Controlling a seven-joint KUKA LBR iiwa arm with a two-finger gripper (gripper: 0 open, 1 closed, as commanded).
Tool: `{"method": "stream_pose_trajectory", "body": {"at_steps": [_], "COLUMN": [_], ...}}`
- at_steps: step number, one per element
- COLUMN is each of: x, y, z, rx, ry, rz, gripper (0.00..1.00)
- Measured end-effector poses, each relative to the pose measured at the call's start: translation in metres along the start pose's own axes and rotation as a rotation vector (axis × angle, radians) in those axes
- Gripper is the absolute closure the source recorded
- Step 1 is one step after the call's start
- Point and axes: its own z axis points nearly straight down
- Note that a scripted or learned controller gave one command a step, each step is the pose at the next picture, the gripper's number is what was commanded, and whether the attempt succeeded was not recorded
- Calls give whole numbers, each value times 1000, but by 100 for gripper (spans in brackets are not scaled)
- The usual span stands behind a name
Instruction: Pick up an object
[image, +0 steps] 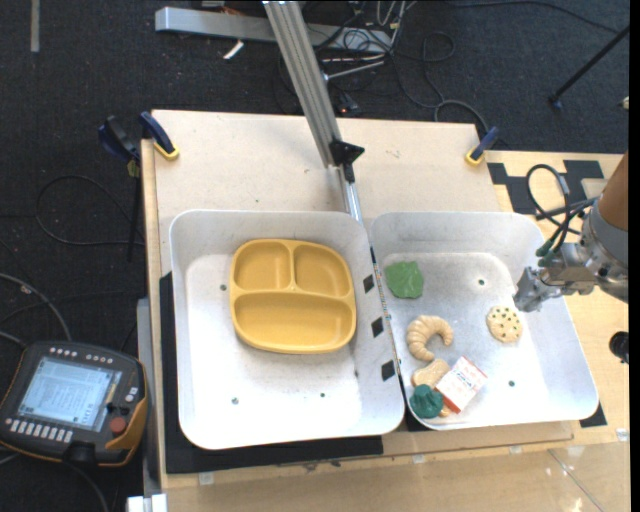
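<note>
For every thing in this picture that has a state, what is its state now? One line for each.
Gripper: over the right bin's right side, nothing visibly held.
Yellow divided plate: upright in the left bin.
Cookie: flat, just left of the gripper.
Croissant: lying loose, mid-bin.
Green leaf-shaped piece: lying flat.
Small red-and-white box: lying tilted.
Teach pendant: screen lit.

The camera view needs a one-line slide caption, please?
Gripper poised beside a cookie in the right bin; yellow divided plate in the left bin.

floor: dark carpet (70, 120) | cables (370, 40) | bench: pale wood (250, 160)
</note>
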Motion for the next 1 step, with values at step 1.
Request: {"method": "stream_pose_trajectory", "body": {"at_steps": [1], "x": [53], "y": [-4], "z": [12], "rx": [7], "ry": [4], "rz": [-4], "gripper": [100]}}
